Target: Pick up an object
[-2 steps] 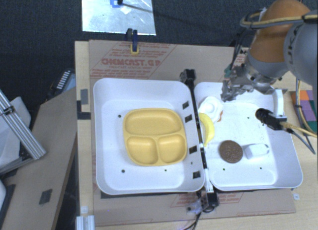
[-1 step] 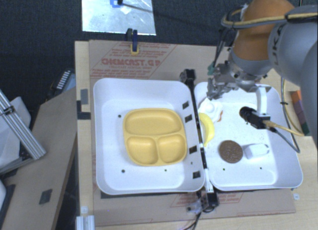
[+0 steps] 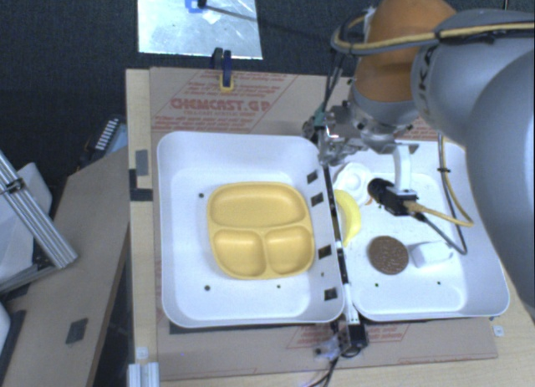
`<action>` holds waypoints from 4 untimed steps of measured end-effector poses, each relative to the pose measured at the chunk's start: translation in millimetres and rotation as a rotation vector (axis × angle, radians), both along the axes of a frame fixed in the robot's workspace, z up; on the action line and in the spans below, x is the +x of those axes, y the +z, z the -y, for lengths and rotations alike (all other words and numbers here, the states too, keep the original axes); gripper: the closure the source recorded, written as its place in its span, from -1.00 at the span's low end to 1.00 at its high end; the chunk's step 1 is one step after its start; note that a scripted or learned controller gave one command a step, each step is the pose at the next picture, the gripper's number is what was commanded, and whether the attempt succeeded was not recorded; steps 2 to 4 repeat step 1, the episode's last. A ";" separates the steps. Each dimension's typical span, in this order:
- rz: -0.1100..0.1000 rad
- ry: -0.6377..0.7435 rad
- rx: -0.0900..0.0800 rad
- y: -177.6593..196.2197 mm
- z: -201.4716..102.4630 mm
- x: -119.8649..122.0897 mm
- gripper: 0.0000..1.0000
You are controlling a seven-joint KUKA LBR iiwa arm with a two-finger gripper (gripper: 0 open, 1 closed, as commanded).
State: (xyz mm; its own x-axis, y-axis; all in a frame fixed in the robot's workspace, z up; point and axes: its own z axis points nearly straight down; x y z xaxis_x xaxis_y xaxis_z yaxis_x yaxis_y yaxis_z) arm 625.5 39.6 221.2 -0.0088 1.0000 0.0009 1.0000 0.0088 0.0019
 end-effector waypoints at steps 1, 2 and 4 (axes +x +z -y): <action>-0.001 -0.001 0.000 -7.8 -51.7 -2.7 1.00; -0.001 -0.001 0.000 -7.8 -51.7 -2.7 1.00; -0.001 -0.001 0.000 -7.8 -51.7 -2.7 1.00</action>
